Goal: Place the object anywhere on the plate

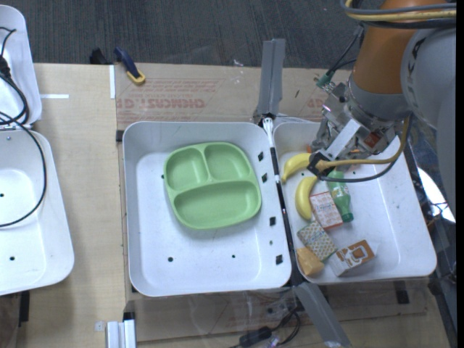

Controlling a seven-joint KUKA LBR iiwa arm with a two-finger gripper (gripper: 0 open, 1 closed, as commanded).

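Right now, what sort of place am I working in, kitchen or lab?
Probably a robot lab setup, not a kitchen: the left bin holds a green plate, the right bin bananas and small packets, both on a cardboard-topped bench under an orange-banded arm.

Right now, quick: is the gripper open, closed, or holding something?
Gripper: cannot be told whether it is open or closed. It hangs above the bananas in the right bin, and no held thing can be made out.
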